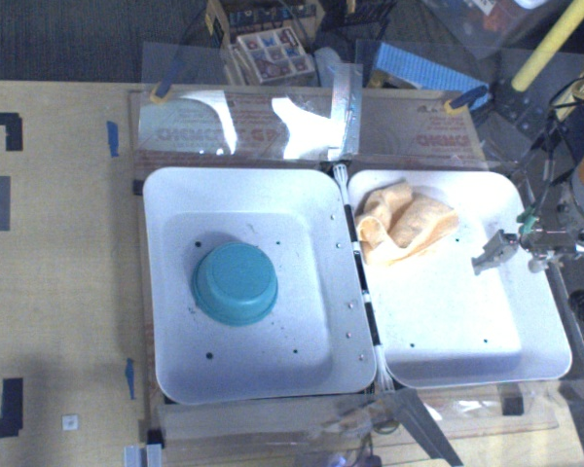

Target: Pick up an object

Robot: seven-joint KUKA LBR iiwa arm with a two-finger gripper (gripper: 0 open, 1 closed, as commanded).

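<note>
**Two bins, two objects, pincer at the right rim**

Two white bins sit side by side on the worktop (49, 290), and we start at the near edge, where the pale wood runs along the front with black corner marks off to the left.

Moving in, the left bin (165, 358) carries a teal bowl (236, 282), turned upside down, resting a little left of the bin's middle. Dark specks dot the floor around it.

Across the divider, the right bin (467, 348) has a broad bare floor in its near half. Up in its far left corner lies a crumpled tan cloth (406, 222), bunched close against the divider wall.

Now the pincer (493, 253): it hangs over the right side of the right bin, near the rim, well apart from the cloth and farther still from the bowl. Nothing sits between its fingers. How wide they stand, I cannot tell from this angle.

Farther back, a clear panel (238, 125) stands behind the bins, catching glare. Beyond it, a box of clutter (268, 42), a blue ridged pad (419, 66) and a yellow bar (562, 27) at the far right.
</note>
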